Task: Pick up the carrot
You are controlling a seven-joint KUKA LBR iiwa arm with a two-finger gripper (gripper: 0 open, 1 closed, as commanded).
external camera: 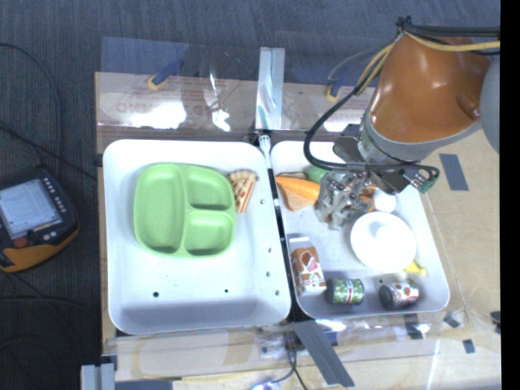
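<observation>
You'll find the carrot [297,190] lying in the upper left corner of the right bin [435,260], right of centre in the frame, with the gripper [344,198] just beside it on its right. You cannot tell from here whether the gripper is spread or pinched. A white plate [383,240] sits just below it.

Carrot [297,189] left of gripper [348,199]

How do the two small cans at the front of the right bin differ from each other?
The green-labelled can sits to the camera's left of the dark can. The green-labelled can has a green band, while the dark can looks brown and red. Both lie on their sides near the right bin's front wall.
</observation>
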